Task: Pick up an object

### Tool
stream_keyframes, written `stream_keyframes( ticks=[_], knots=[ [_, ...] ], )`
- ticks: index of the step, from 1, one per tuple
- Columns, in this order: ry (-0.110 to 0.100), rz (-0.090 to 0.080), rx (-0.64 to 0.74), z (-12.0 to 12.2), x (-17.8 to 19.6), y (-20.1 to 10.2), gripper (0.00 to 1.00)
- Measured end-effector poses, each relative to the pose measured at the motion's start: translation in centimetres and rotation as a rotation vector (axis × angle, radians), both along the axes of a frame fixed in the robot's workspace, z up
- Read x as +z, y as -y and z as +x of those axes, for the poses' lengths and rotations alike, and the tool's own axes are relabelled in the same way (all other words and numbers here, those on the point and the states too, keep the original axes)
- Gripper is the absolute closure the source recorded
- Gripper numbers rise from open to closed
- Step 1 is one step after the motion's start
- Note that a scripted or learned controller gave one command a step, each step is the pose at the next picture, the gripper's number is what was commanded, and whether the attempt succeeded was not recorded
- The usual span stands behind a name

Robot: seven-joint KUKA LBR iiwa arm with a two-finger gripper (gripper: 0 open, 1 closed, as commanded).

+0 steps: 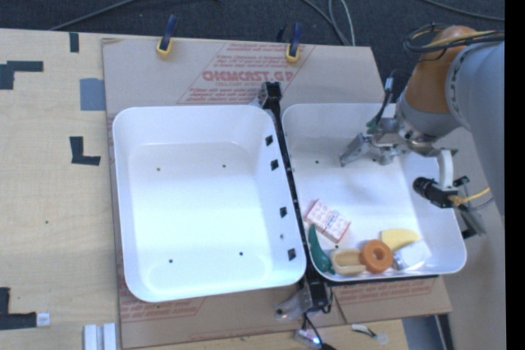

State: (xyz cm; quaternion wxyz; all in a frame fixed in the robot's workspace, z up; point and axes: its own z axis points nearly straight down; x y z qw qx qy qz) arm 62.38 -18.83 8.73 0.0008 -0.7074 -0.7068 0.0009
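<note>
The hand (354, 154) is hovering open over the right bin (328, 123), objects lying at five o'clock.

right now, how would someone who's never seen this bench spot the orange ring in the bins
Start at the right-hand white bin, the one the grey arm reaches over, and look to its near corner where the small items cluster. The orange ring lies there between a tan bun-shaped piece and a yellow wedge. It alone is round with a hole through it.
</note>
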Motion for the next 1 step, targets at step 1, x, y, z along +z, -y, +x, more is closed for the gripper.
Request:
stream_keyframes(
  ticks=[1],
  knots=[
    [0.005,-0.001,0.000,-1.32,3.61,1.57,0.00]
  ],
)
